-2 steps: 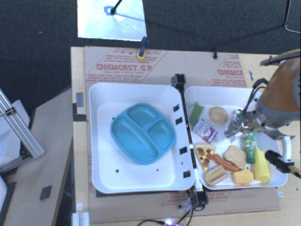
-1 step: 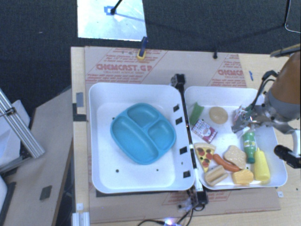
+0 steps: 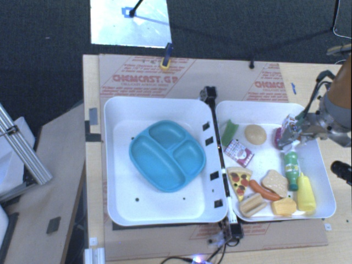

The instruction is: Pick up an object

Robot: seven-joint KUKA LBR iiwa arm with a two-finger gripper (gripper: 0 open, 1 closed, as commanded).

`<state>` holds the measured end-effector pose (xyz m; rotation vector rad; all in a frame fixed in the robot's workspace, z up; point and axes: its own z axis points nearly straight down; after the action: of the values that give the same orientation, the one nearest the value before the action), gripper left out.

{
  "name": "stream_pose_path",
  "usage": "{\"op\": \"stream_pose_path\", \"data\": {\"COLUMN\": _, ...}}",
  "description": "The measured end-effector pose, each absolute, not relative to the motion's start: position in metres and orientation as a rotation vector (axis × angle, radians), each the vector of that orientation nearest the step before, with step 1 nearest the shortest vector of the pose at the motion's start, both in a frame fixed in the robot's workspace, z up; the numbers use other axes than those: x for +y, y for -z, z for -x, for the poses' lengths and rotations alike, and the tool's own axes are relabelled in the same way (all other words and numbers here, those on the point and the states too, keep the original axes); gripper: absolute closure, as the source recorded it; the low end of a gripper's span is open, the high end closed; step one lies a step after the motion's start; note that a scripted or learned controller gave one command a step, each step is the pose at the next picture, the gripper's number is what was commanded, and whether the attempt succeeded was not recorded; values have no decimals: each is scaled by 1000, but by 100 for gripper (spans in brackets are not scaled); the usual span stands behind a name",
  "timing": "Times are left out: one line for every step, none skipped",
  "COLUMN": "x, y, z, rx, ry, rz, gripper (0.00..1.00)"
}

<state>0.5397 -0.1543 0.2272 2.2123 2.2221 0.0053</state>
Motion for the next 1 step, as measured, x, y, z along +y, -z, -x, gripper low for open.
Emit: {"op": "stream_pose_path", "data": {"x": -121, "y": -221, "z": -585, "rx": 2230, "ry": -6, "rz": -2210, "gripper": 100}}
